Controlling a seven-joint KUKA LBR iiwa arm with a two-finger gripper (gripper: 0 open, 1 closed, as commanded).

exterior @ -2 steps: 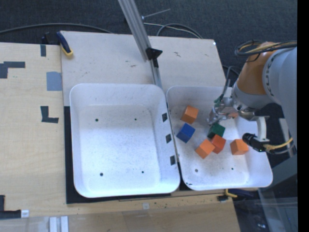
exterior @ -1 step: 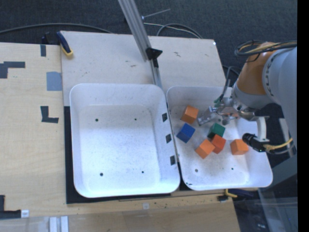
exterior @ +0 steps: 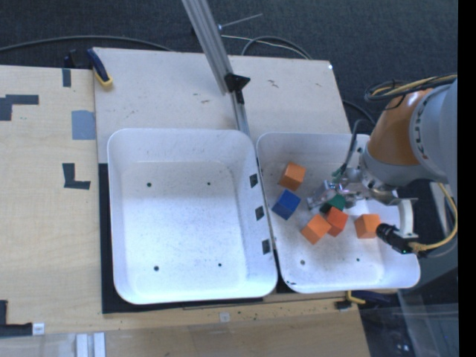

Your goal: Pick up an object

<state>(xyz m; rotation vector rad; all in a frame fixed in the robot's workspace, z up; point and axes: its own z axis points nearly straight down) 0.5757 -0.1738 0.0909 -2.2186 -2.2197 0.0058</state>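
Right bin (exterior: pixel 297 277), as I see it: orange blocks (exterior: pixel 293 175), blue block (exterior: pixel 285 204), green piece (exterior: pixel 337 204) under hand (exterior: pixel 335 196); hand's opening indiscernible.

My arm (exterior: pixel 428 132) was a rounded grey casing with a broad orange band (exterior: pixel 390 136) above the wrist. Yellow and black cables (exterior: pixel 401 88) looped over its top. Below the band sat a pale metal wrist block, a white bracket (exterior: pixel 405 216), and a black connector (exterior: pixel 390 236) trailing a yellow cable (exterior: pixel 439 240).
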